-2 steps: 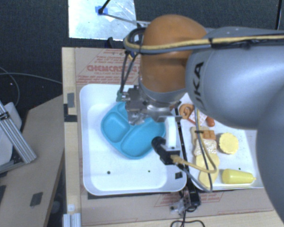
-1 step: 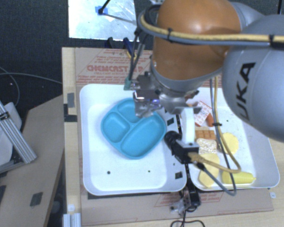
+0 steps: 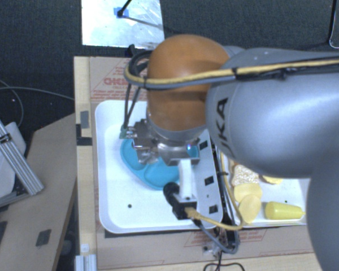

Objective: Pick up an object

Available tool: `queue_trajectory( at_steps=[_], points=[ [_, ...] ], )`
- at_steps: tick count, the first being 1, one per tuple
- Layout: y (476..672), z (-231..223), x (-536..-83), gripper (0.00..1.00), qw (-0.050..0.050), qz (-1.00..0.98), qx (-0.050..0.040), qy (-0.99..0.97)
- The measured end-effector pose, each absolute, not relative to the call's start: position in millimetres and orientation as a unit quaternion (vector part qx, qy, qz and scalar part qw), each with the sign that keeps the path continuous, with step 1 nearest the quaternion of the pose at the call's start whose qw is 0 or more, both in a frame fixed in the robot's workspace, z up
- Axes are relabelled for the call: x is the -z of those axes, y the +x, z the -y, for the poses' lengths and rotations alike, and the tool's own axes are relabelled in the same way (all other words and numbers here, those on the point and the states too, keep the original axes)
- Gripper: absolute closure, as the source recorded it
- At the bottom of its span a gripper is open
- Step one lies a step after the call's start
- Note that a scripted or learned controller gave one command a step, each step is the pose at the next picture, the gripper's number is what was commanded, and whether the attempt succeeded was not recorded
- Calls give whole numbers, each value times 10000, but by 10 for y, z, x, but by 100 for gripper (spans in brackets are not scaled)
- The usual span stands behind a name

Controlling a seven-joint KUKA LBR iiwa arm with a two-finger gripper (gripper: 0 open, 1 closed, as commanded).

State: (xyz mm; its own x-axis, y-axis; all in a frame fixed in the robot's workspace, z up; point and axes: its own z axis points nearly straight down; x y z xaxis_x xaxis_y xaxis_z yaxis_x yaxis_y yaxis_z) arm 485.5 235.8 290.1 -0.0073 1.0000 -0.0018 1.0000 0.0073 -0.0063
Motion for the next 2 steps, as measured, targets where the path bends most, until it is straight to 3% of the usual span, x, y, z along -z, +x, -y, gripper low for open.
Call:
queue_trajectory(
  at_steps=[1, 2],
  points=[
    [4872, -2342, -3060, 100, 4, 7087, 9, -7055],
    [5348, -2335, -2393, 100, -1, 7068, -10, -7074]
  ],
)
